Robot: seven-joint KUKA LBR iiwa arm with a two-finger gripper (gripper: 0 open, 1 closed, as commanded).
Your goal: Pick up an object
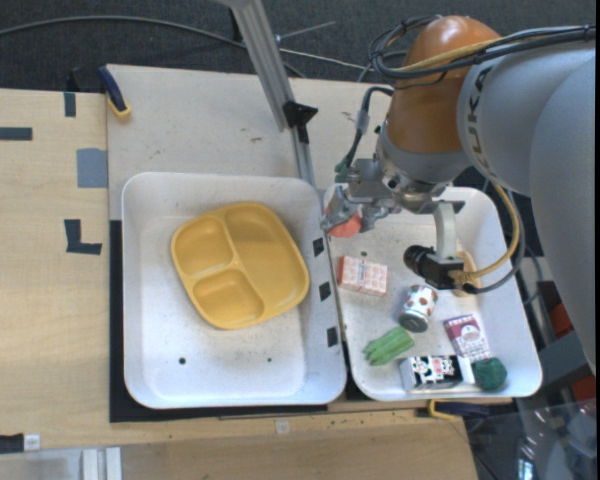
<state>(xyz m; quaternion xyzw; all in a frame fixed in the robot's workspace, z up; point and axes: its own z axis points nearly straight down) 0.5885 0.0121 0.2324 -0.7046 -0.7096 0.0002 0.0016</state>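
Note:
My gripper (342, 215) hangs over the upper left corner of the right bin (500, 230), close to the wall between the two bins. A small orange-red object (346, 225) sits right at its tips, partly hidden by the fingers. Whether the object is between them or just under them I cannot tell. Lower in the same bin lie a pink and white box (364, 275), a small can (416, 307), a green pepper-like toy (388, 346), a red card pack (466, 334), a black and white packet (434, 370) and a dark green ball (490, 372).
The left bin (145, 368) holds a yellow divided plate (240, 264). A grey pole (270, 58) slants down from the top to the bins' shared edge. The arm's orange band (435, 78) and bulky grey body fill the upper right.

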